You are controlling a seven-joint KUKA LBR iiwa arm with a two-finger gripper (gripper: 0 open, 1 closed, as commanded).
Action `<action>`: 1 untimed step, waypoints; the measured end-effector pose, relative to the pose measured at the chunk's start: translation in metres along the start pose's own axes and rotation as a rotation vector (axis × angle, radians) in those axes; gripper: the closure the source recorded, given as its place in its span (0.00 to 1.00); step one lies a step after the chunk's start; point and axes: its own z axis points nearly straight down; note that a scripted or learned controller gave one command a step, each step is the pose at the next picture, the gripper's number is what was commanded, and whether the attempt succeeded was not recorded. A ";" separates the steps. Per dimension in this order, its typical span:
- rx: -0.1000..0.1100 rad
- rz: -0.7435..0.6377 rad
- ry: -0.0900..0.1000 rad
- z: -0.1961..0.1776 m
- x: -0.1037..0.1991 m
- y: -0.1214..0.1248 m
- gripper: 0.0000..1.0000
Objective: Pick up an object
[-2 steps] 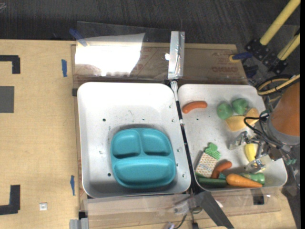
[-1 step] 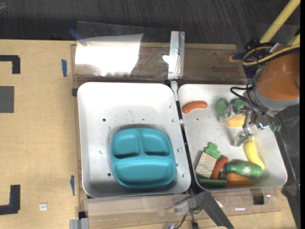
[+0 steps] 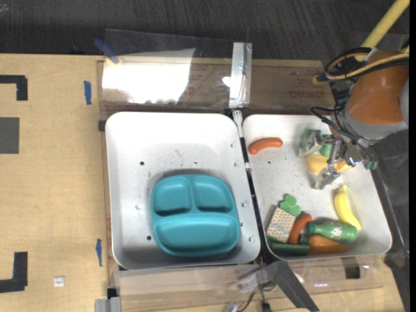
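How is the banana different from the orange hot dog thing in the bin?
The banana is yellow; the hot dog is orange-red. The banana lies near the right bin's right wall, running up and down in the view; the hot dog lies sideways by the divider at the far end. The banana looks a bit longer. Both are curved and lie flat in the same white bin.

We count two white bins, one teal divided tray, one orange sausage, one banana, one green bottle and two carrots.
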 end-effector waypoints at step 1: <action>0.002 -0.097 -0.002 -0.002 0.095 0.020 0.00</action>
